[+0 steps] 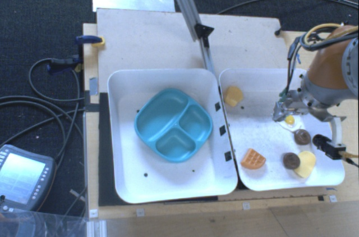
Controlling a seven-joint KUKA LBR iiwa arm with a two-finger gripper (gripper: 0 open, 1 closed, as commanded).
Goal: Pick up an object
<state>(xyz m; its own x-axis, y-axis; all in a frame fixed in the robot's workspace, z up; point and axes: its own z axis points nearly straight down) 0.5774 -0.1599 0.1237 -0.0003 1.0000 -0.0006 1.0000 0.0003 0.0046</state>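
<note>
Objects: several small food-like items are spread over the floor of the right bin, all within reach of the gripper.
Gripper: the gripper is seen low over the right bin, at the end of the grey arm with its orange band; whether it is released or clenched cannot be told, and nothing is seen gripped.
Fried egg: a white piece with a yellow centre is seen just beside the gripper, on its near side, partly hidden under the wrist.
Brown discs: one brown disc is placed a little nearer the front edge than the gripper; a second brown disc is seen further forward still.
Pale yellow piece: a pale yellow piece is found touching the second disc, on the side away from the left bin.
Orange waffle: an orange waffle wedge is set forward of the gripper, toward the divider.
Yellow lump: a yellow lump is seen well apart from the gripper, near the divider and the back wall.
Left bin: a teal divided plate is held in the left bin, far from the gripper.
Bench: cables and a handheld pendant are seen beyond the left bin.
</note>
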